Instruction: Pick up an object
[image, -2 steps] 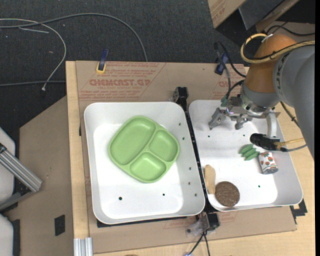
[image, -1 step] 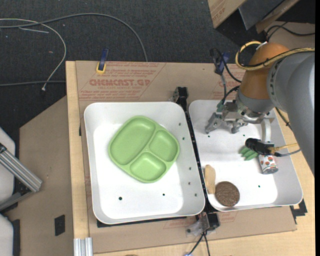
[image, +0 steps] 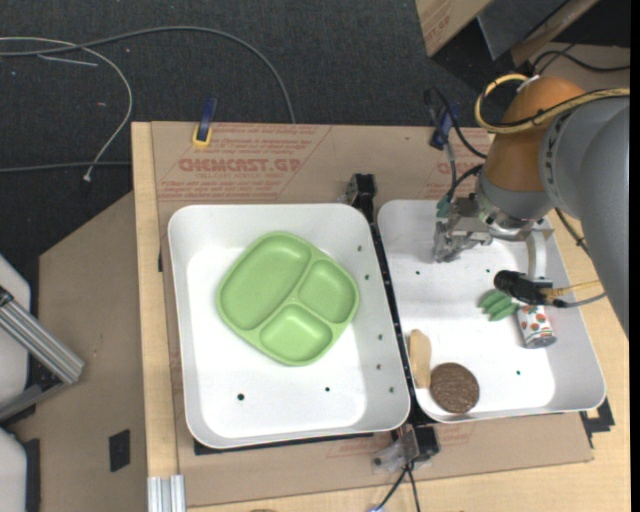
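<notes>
Claw (image: 447, 247) near right bin's (image: 570, 398) far-left corner.

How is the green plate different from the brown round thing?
The green plate is much bigger than the brown round thing. The plate is light green with three sections; the round thing is plain dark brown. The plate lies in the middle of the left bin; the round thing sits by the right bin's near edge. Both lie flat.

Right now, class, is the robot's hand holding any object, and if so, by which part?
Nothing is held. The hand hangs over bare floor at the far end of the right bin, apart from the green toy, small can and brown disc.
</notes>
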